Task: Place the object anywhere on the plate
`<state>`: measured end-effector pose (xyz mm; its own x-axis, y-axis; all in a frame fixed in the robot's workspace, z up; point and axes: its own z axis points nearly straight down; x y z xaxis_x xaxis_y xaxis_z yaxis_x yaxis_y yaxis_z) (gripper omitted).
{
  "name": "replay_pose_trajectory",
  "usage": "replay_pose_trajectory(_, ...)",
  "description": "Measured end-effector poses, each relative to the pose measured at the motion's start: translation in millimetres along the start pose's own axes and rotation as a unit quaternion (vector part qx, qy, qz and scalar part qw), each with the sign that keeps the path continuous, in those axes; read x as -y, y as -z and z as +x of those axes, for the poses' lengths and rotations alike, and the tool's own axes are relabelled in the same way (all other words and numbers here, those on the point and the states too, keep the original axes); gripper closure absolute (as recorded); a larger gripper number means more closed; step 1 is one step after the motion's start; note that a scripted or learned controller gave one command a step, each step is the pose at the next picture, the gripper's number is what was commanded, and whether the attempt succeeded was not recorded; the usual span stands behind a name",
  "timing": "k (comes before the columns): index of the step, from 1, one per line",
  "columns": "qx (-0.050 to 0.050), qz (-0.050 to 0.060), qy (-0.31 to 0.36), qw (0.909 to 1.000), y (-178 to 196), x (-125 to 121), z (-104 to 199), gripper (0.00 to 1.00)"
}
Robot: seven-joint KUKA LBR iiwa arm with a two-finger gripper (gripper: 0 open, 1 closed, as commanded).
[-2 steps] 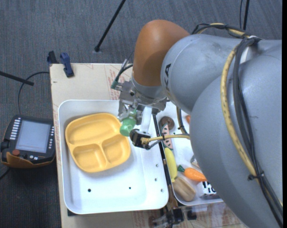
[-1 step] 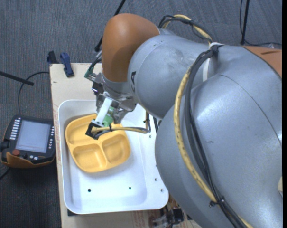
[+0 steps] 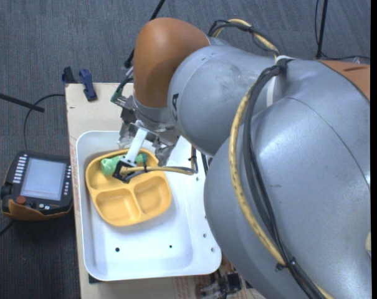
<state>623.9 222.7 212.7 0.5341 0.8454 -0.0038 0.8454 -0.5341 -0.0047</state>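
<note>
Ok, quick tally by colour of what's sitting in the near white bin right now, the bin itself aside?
Yellow: 1, the divided plate
Green: 1, the small object in the plate's upper-left compartment, beneath the gripper
Total: 2

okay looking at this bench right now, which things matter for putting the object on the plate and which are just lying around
Part of the job:
- small green object
- yellow divided plastic plate
- the arm's hand
- shallow white bin holding the plate

Just lying about:
- blue clamp at the bench's far corner
- grey and orange handheld control pendant on the floor
</note>
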Motion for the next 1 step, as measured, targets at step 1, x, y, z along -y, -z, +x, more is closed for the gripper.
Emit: replay_pose_trajectory(1, 0.000, 0.000, 0.000, 1.0000, 0.0, 0.0, 0.0, 0.00)
